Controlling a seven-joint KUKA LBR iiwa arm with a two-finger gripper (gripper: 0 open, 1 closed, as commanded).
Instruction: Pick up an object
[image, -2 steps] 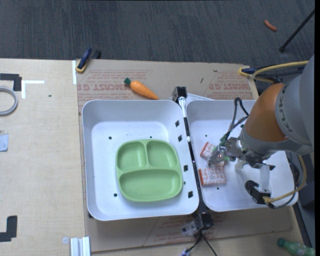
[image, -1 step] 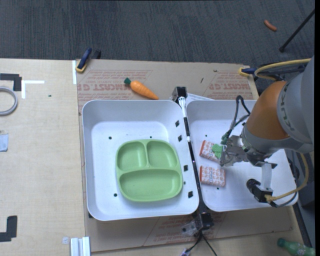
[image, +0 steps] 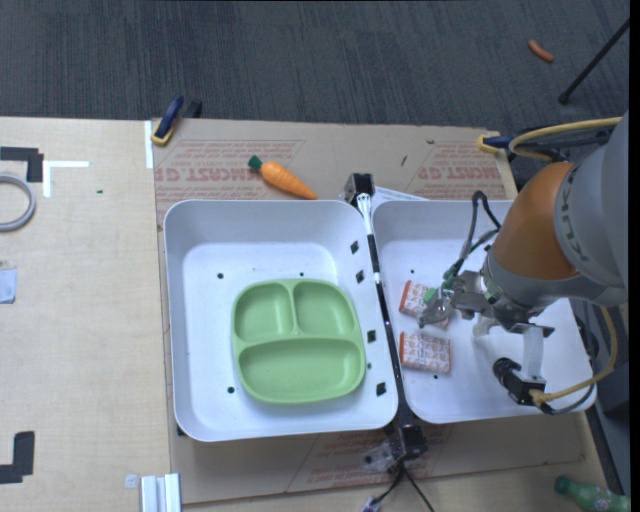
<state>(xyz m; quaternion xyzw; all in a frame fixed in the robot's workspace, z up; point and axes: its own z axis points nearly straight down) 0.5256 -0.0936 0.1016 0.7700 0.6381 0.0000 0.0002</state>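
Down in the right bin (image: 560, 395) lie two small packets, both orange-red with white patches and print too fine to read. One packet (image: 414, 297) sits near the bin's left wall, its right end just under the gripper (image: 436, 312); the other (image: 425, 351) lies flat a little nearer the camera, tilted slightly, apart from the first. The arm (image: 560, 240) reaches in from the right, its orange band above the wrist, and the gripper points toward the left, low over the bin floor between the two packets. I cannot tell whether it is open or closed, nor whether it touches the upper packet: the tip is dark and cluttered there. The left bin (image: 195, 250) holds a green plate (image: 297, 340) with three compartments, resting flat around the middle. Behind the bins, on the cardboard sheet (image: 330, 155) covering the tabletop (image: 70, 330), lies a toy carrot (image: 283, 177) with a green top, pointing toward the right. A blue-and-yellow clamp (image: 168, 119) grips the sheet's far left corner
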